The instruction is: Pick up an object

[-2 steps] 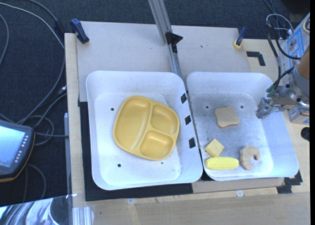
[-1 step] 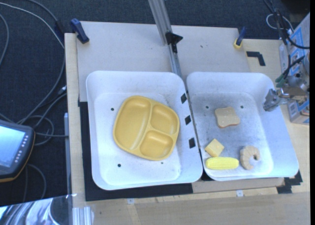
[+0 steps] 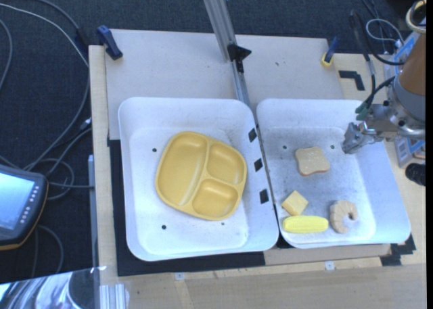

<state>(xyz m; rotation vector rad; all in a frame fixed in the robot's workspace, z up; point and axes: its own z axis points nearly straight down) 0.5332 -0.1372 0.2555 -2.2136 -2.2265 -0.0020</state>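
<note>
fingers: small and blurred at this angle, can't tell if they're spread or closed; nothing visible between them
gripper (image 3: 353, 140): over the upper right part of the right bin, pointing toward the view's left; height above the bin floor not readable
arm (image 3: 411, 91): comes in from the right edge, grey body above the gripper, cables looped around it
toast slice (image 3: 312, 161): nearest item to the gripper, down and to its left on the bin floor, clearly apart from it, lying flat
cheese cube (image 3: 295, 203): pale yellow block, lower in the right bin, just above the left end of the yellow piece
yellow piece (image 3: 305, 224): oblong, bright yellow, lying along the near wall of the right bin; looks like a corn cob or similar, can't say for sure
pretzel-like piece (image 3: 342, 216): tan, curled, just right of the yellow piece, close to touching it
right bin (image 3: 384, 223): white, shallow, holds the four food items
left bin (image 3: 135, 186): white, shallow, flush beside the right bin
yellow tray (image 3: 201, 175): three-compartment plate, centred in the left bin, rotated a bit, compartments bare
bench (image 3: 176, 64): pale board under both bins, blue clamp (image 3: 109, 41) at the far left corner, a metal post (image 3: 218, 10) rising from the far edge between the bins
</note>
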